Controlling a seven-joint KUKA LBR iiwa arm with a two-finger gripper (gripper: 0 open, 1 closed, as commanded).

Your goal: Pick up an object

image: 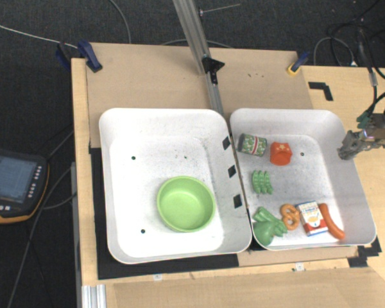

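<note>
No pick is yet made: the gripper [354,145], finger state indeterminable, sits outside the right bin [346,140], every object, including the nearest red block [280,153], lying loose.

Bright, even overhead light, faint shadows, slightly soft and grainy focus.

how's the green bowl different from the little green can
The green bowl sits upright and open in the left bin; the green can lies on its side in the right bin. The bowl is much larger and plain light green; the can is darker green with a label. Both are round and rest apart from other things.
</note>
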